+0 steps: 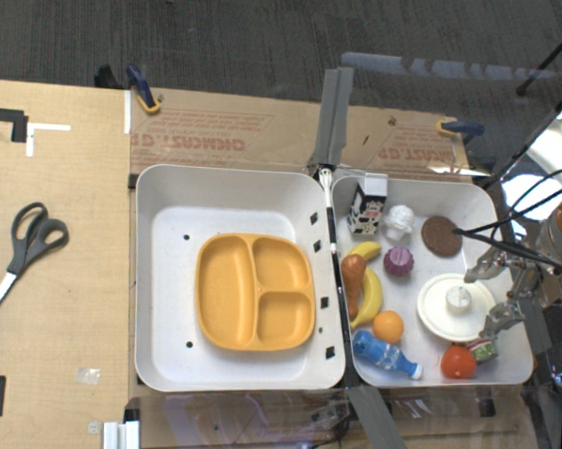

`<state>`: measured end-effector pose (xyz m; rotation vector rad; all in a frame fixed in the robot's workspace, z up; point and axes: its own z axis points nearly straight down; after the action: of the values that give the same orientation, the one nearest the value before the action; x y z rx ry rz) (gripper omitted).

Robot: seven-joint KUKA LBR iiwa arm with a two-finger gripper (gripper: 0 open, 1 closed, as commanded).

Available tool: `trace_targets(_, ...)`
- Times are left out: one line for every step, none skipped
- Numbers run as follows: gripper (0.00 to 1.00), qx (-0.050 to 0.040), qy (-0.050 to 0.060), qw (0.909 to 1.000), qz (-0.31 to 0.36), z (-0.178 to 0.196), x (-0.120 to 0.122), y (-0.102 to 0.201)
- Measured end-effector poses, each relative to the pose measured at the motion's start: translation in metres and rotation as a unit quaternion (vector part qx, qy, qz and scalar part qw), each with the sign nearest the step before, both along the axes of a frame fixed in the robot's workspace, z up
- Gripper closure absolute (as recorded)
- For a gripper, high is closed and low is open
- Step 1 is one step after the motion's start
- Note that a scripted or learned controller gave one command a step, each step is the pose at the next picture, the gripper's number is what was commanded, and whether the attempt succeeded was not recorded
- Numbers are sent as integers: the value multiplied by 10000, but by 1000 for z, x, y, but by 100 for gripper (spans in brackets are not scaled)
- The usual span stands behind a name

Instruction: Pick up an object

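dark carpet is showing behind a wooden bench bearing 2 white bins, with the gripper [494, 291] reaching in from the right.

the left bin [156, 287] is holding a yellow divided plate [256, 291], lying flat near its middle. the right bin [508, 372] is holding a small milk carton [369, 203] at the back, a white ball [399, 218], a brown disc [440, 236], a purple object [398, 262], a banana [368, 294] lying beside a hot dog [353, 274], an orange [387, 325], a blue bottle [385, 355], a white lid with a knob [450, 306] and a tomato [458, 361]. the gripper is hanging over the lid's right edge with its 2 fingers standing apart, nothing between them. scissors [24, 243] are lying on the bench, well left of the bins.
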<state>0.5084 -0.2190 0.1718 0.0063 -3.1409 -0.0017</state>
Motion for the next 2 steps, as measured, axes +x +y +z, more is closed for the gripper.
trace_targets(0, 1, -7, 9998, -216, -56, 107, 85)
trace_targets(0, -2, 17, 9900, -1409, -83, 8, 68)
